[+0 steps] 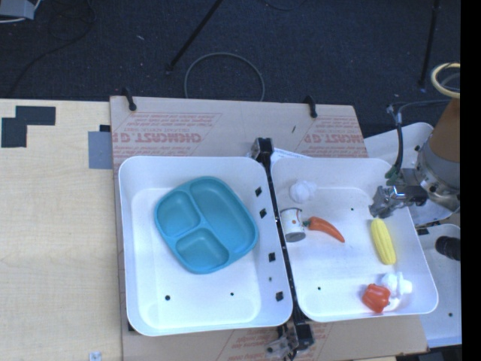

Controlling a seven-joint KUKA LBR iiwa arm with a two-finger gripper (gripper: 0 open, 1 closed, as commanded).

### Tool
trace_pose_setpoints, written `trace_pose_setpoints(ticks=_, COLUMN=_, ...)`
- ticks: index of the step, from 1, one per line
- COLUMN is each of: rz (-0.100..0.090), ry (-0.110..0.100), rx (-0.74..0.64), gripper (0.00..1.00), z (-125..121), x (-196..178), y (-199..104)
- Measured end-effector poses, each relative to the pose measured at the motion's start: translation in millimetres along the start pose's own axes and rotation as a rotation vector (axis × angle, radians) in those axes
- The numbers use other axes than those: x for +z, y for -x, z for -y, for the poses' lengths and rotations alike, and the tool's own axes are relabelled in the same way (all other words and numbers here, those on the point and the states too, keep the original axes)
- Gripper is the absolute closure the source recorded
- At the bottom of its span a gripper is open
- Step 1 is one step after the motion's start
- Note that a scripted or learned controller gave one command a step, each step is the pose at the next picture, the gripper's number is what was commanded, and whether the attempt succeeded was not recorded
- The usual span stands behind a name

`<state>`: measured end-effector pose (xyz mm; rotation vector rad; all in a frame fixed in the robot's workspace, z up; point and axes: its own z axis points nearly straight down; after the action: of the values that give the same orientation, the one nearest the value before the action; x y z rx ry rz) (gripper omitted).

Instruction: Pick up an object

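KUKA iiwa arm (443,153) — appearance of the visible portion at the right edge of the camera view. The uppermost visible segment is a rounded orange band (453,130); below it sits a grey cylindrical wrist section with stacked, ring-like steps of lighter and darker grey. A thin dark cable (398,138) loops from the wrist area up and over toward the tool end. The two-finger gripper (380,205) is small and metallic — silver-grey with dark joints and glinting highlights; its finer details are too small to resolve.
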<state>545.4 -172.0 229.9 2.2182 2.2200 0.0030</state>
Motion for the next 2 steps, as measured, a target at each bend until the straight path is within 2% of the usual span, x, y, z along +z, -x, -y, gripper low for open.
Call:
trace_pose_setpoints(ticks=1, rz=-0.001, ry=-0.005, rx=0.0, gripper=1.0, z=-0.1, x=3.3, y=0.0)
trace_pose_setpoints(ticks=2, rz=-0.004, ry=-0.007, rx=-0.004, gripper=1.0, z=-4.3, x=9.4, y=-56.1)
